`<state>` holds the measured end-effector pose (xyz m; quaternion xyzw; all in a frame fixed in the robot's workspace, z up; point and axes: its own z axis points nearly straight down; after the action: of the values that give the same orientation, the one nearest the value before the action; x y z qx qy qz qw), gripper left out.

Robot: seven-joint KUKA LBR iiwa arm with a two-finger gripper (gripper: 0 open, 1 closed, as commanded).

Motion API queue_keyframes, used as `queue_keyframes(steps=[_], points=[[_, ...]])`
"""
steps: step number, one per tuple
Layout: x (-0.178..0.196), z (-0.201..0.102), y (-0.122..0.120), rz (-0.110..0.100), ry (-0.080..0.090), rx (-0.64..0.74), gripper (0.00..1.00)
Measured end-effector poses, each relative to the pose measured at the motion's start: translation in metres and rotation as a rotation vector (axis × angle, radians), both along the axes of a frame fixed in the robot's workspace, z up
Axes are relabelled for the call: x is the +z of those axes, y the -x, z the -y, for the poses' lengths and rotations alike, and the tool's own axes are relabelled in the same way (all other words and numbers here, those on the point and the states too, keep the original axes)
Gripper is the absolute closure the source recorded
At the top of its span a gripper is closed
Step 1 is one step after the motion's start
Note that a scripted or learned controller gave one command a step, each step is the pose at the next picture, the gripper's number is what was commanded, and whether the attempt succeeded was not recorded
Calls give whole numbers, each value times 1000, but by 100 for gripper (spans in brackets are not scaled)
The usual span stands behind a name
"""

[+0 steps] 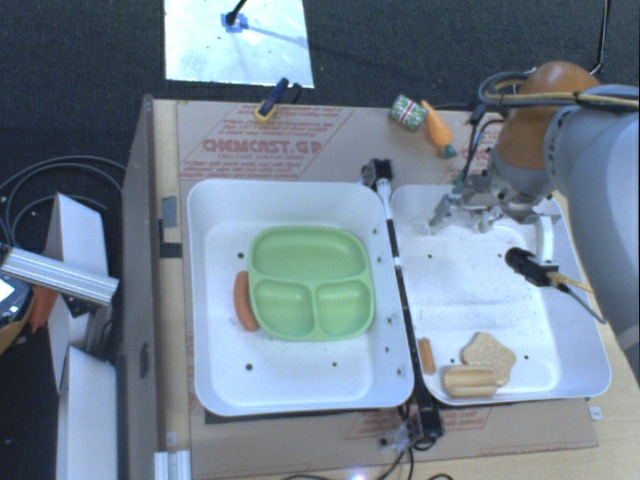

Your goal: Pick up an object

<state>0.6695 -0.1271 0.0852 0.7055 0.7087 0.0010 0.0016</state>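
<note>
Two shallow white plastic bins (pixel 225 368) side by side. In the right: grey two-finger gripper (pixel 462 211) near the back edge, grip state impossible to tell; tan bread slice (pixel 489 354), bun (pixel 470 381) at front. In the left: green divided tray (pixel 310 282), orange sausage (pixel 242 300) just beside.
</note>
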Motion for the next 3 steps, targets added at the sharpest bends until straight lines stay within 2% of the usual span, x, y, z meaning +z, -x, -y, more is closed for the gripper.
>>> queue_keyframes(steps=[1, 2, 3], points=[[11, 0, -1, 3, 2, 3, 100], [161, -27, 28, 4, 0, 1, 100], [158, -86, 25, -1, -2, 1, 100]])
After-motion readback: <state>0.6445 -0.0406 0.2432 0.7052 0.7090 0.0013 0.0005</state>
